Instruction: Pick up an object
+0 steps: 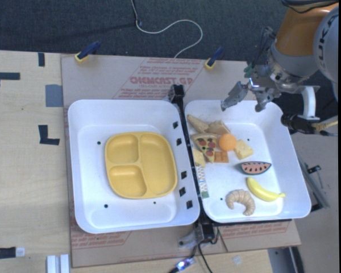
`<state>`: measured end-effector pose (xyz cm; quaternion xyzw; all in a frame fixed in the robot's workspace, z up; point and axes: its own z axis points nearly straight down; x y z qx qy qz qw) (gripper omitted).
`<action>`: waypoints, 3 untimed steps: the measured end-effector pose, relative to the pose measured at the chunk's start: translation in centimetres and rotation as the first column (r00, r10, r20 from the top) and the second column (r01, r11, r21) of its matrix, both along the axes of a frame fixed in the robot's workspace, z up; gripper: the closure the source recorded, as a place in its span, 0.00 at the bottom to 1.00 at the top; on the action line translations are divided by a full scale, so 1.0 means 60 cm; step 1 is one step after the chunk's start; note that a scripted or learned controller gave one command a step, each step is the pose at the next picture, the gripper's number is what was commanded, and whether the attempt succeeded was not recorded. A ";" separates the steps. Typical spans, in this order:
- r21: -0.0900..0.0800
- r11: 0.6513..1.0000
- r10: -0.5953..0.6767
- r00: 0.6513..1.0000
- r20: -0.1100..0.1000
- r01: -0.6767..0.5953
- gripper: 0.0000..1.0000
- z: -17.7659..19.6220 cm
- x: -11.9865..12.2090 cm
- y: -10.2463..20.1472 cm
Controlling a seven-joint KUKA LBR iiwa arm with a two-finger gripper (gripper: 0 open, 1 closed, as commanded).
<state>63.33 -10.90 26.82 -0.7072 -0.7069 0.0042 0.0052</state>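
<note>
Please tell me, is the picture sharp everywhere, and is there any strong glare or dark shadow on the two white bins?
In the camera view, the toy food such as the banana and the yellow plate look sharp; the end effector is slightly soft. The left bin and right bin are evenly lit, bright but without harsh glare. Shadows under the items are faint and soft.

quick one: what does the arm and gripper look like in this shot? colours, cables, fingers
The arm has a rounded orange section with grey casing at its right edge. Dark cables loop over the top of it. Below sits a grey metallic wrist with small green bits on its left side. The gripper has two grey metal fingers, slim and angular. A black-and-white part sticks out at the right of the wrist.
</note>
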 end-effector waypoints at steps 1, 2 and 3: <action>-0.001 1.000 0.002 1.000 0.012 -0.002 0.00 0.012 0.003 0.000; -0.002 1.000 0.001 1.000 0.007 -0.001 0.00 -0.070 0.002 -0.014; -0.002 1.000 0.002 1.000 0.006 -0.002 0.00 -0.178 -0.006 -0.012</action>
